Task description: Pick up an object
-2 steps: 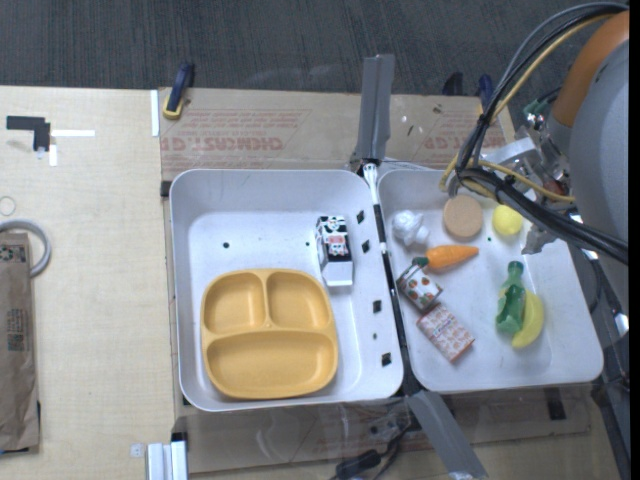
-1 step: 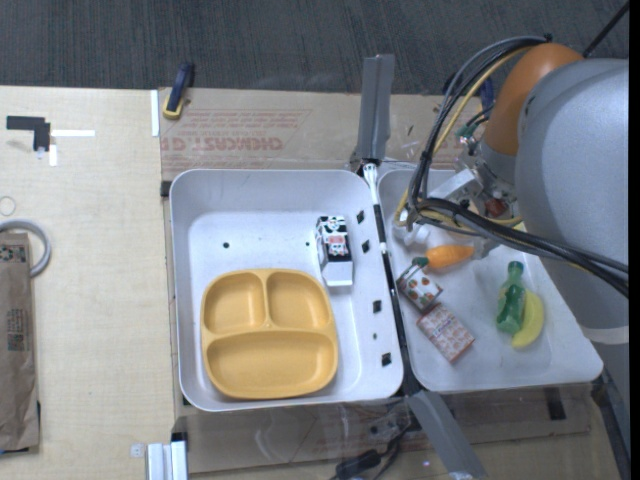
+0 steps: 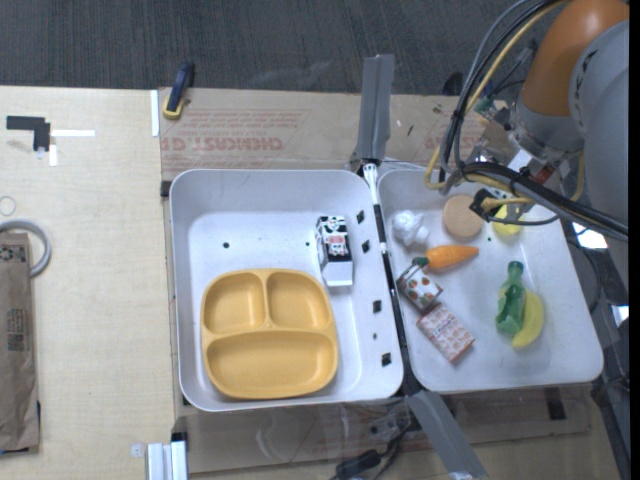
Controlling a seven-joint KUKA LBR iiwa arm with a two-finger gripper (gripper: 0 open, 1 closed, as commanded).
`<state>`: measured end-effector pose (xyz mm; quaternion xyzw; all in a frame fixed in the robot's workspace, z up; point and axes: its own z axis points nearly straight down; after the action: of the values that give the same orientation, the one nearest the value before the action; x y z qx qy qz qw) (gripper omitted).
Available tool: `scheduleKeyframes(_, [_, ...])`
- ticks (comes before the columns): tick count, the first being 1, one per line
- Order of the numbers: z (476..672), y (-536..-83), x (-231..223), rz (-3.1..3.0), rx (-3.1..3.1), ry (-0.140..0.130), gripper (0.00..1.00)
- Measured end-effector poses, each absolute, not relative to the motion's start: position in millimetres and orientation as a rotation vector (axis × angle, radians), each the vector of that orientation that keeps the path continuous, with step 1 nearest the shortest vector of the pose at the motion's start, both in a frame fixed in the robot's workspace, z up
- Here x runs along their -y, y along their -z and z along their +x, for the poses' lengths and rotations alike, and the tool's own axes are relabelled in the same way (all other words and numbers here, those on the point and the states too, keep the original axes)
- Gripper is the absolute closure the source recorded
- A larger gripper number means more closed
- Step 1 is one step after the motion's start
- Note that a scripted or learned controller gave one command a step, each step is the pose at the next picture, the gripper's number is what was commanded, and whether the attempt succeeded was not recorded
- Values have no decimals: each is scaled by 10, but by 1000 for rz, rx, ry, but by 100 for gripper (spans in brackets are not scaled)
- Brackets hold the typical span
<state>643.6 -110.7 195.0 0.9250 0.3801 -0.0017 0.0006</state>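
While the grey arm with the orange band (image 3: 572, 38) hangs in the upper right of the frame, its wrist sits over the top end of the right-hand shallow white bin (image 3: 500, 378). From this angle I cannot tell whether the jaws are open or closed, or whether they hold anything.

Nearest beneath the wrist are the tan round disc (image 3: 462, 218) and the small yellow lemon (image 3: 507, 228), so one of those looks the likely pick. My call is the disc. The arm should come straight down, centred, jaws spanning its width, because it lies flat and offers little to bite at a slant. The lemon sits closer to the bin's upper wall, which makes for tighter work.

Room is fair towards the middle of the frame. The orange carrot with a green top (image 3: 450, 258) lies just below the disc, and the crumpled white lump (image 3: 407, 228) lies to the disc's left, near the wall between the bins. Lower right, the green bottle (image 3: 511, 298) lies against the yellow banana (image 3: 533, 323), a crowded pair.

The left-hand white bin (image 3: 180, 268), holding the yellow sectioned plate (image 3: 270, 333) and the small black-and-white carton (image 3: 334, 248), is well apart.
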Motion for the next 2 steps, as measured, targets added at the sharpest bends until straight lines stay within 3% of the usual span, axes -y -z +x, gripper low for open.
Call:
scheduleKeyframes(1, [5947, -1145, 1286, 2885, -1247, 7, 0])
scheduleKeyframes(2, [6244, -909, 1272, 3102, -494, 7, 0])
